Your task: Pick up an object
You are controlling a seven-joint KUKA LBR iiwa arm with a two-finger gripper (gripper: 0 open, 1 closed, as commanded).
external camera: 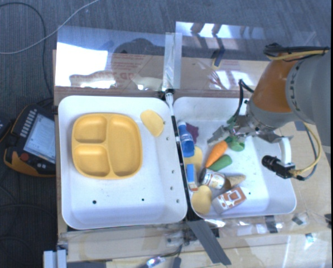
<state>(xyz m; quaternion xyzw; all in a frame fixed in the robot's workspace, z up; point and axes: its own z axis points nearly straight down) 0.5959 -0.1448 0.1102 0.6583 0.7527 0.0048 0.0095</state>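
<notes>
The right bin [272,197] holds a pile of toy food. An orange carrot [215,153] with a green top lies beside a green vegetable [222,162]. Below them are a small can [212,179], a cone [234,180], a yellow fruit [201,199] and a small brown carton [231,199]. A blue bottle [185,140] lies along the bin's left wall, next to a purple piece [192,132]. My gripper [235,132] hangs low in this bin, right over the carrot's green top. Whether it touches the carrot is unclear.
The left bin [121,202] carries a yellow divided plate [107,144] and a flat yellow piece [153,122] at its upper right. A black cable fitting [278,166] hangs off the arm over the right bin. A handheld pendant [29,141] lies left of the bench.
</notes>
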